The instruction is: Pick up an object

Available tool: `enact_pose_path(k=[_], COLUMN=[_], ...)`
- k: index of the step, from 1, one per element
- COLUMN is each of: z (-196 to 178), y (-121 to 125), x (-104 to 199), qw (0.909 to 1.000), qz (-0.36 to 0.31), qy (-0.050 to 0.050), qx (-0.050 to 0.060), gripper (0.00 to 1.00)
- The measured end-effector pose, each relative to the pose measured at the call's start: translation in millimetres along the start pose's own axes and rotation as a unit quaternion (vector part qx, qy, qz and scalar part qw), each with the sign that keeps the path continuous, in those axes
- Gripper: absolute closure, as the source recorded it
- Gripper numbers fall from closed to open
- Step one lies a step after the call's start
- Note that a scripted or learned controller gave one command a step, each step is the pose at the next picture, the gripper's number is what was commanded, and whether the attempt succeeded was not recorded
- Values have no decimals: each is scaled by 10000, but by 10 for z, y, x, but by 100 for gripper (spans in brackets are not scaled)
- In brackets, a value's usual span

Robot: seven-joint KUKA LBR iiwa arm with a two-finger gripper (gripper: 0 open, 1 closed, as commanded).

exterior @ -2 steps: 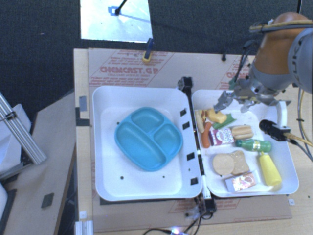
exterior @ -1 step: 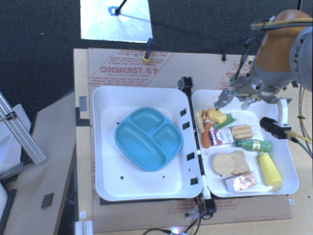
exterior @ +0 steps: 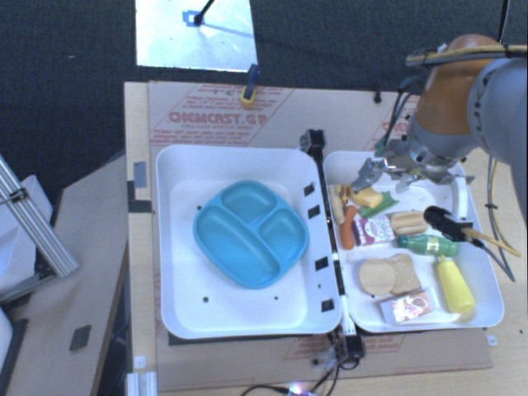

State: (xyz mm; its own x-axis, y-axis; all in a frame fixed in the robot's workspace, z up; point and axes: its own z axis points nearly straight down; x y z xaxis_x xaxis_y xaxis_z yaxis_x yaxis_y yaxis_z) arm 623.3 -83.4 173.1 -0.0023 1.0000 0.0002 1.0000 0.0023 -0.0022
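The pincer [exterior: 369, 174] is hanging over the right bin [exterior: 487, 304], its fingers apart and holding nothing, probably because it is aiming at the yellow block [exterior: 367, 198] below.

The left bin [exterior: 177, 246] contains one blue divided tray [exterior: 250, 233]. The right bin [exterior: 487, 291] contains mixed food items: a yellow bottle [exterior: 454, 285], a green bottle [exterior: 427, 244], a bread slice [exterior: 388, 275], a red-and-white packet [exterior: 407, 307] and a hot dog [exterior: 407, 221]. The arm [exterior: 466, 97] (grey, with orange band) positions the pincer [exterior: 369, 172] over the right bin's upper left area, above a yellow block [exterior: 367, 198].
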Motion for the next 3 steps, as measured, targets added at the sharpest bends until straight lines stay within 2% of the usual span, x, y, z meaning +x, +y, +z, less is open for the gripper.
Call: enact_pose_path(k=[1,2,3], z=[424,858,744], y=[-41,-33,-15], x=[6,-80,-46], qw=[10000,10000,10000], qz=[8,34,35], qy=[2,-63,-35], qx=[5,-21,-53], gripper=[0,0,100])
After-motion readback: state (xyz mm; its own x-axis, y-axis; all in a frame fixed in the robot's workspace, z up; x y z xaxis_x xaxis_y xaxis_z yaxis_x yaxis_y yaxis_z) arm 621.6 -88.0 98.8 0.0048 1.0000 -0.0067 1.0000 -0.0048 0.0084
